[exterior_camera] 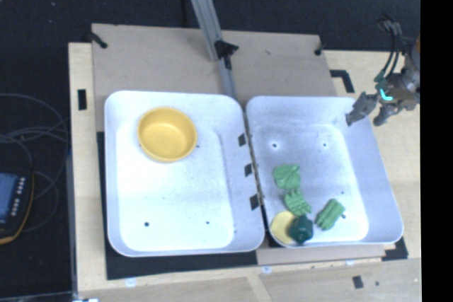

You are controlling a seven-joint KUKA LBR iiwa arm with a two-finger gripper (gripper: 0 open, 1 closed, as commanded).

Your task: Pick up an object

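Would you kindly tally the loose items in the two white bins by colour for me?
Yellow: 2, the bowl in the left bin and the small yellow piece in the right bin.
Light green: 3.
Dark green: 1.
Total: 6.

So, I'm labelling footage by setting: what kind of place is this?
Likely a robotics lab test bench: two white bins sit side by side, a gripper reaches in, and a teach pendant with cables lies nearby.
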